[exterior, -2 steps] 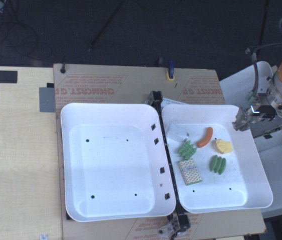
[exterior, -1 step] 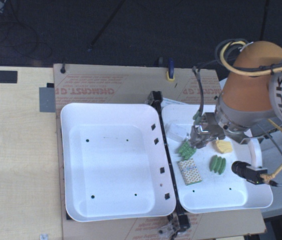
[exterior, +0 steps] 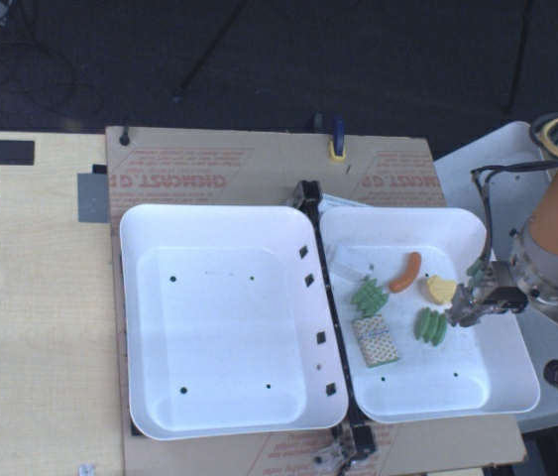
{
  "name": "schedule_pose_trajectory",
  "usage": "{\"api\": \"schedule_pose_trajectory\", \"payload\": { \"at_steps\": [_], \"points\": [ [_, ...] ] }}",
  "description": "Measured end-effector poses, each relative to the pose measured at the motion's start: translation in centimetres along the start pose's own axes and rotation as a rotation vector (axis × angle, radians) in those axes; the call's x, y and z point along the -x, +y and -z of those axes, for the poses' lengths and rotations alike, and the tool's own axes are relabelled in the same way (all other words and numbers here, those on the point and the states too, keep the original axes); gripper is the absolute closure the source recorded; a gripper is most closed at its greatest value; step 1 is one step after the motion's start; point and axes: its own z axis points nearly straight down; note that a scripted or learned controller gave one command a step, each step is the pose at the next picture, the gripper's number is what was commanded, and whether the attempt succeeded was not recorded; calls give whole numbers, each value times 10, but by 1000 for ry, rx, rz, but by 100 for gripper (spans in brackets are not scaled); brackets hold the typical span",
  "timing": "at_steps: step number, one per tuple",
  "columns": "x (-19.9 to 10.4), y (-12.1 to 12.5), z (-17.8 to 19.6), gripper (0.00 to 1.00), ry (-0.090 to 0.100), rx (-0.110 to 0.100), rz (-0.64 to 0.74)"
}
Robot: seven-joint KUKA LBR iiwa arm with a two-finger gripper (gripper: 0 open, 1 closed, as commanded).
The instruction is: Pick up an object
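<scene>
Cardboard-topped bench (exterior: 259, 167) under dark background, two white bins side by side. Your left bin (exterior: 145, 266) sits beside the right bin (exterior: 407, 410), which holds all the items: orange sausage-shaped piece (exterior: 405, 272), yellow piece (exterior: 441, 289), green leafy toy (exterior: 368, 297), green bean-like piece (exterior: 430, 326), patterned flat card (exterior: 376, 341). Your arm comes in from the right edge, low over the right bin's right side, wrist angled left and down. Gripper (exterior: 462, 310) sits just right of the green bean-like piece and just below the yellow piece. Can't tell its state; too small and dark.
</scene>
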Motion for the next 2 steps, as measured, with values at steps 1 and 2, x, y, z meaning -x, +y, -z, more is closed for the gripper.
{"api": "schedule_pose_trajectory", "payload": {
  "at_steps": [1,2],
  "points": [
    [-55,109,53,100,2,15,19],
    [4,71,-34,100,2,-7,4]
  ]
}}
